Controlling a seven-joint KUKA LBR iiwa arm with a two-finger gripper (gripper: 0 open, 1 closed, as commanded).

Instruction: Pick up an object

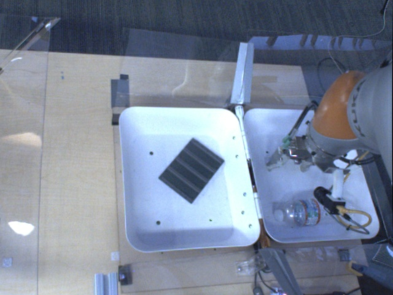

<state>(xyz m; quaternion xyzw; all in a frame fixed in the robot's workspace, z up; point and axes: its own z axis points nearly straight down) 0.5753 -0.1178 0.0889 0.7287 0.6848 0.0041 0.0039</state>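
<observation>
The plastic bottle [297,213] lies on its side in the right bin [264,125], just below the gripper [277,158], whose fingers look spread and empty; probably light, slick, crushable, best pinched across its middle, with the ridged dark pad [191,169] in the left bin [141,183]

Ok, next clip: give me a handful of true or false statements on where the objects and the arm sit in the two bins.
1. The dark ribbed pad lies in the left bin. True.
2. The clear bottle stands upright in the left bin. False: it lies on its side in the right bin, near the front wall.
3. The gripper is over the right bin. True.
4. The gripper holds the ribbed pad. False: the pad lies apart from it, in the other bin.
5. The ribbed pad lies square to the bin walls. False: it is turned at a slant to them.
</observation>
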